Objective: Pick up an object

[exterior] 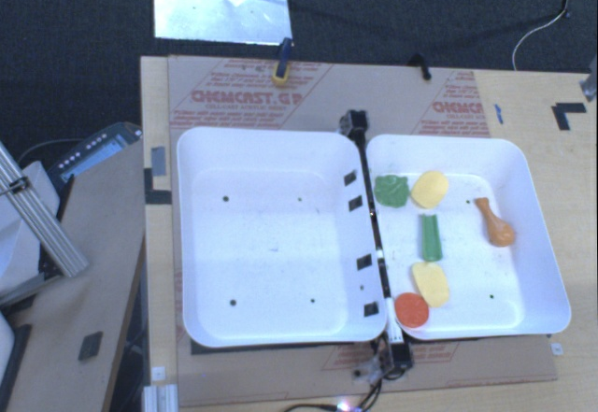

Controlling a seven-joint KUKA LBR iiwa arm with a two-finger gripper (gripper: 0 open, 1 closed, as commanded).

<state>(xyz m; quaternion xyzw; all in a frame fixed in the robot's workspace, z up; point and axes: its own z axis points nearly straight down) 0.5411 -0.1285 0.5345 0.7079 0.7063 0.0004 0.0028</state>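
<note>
Objects lie loose and apart in the right bin (539, 214), the green block (430, 237) central, giving you clearance; gripper state you cannot tell.

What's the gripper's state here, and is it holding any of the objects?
Gripper: outside this frame, so its state can't be read; all six objects lie in the right bin.

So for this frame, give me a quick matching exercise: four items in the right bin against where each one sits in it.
Things:
1. red disc
2. orange drumstick-shaped piece
3. green leafy piece
4. green stick

Places:
A. top left, beside the divider
B. middle of the bin
C. bottom left corner
D. right side

Pairs: 1-C, 2-D, 3-A, 4-B
</note>
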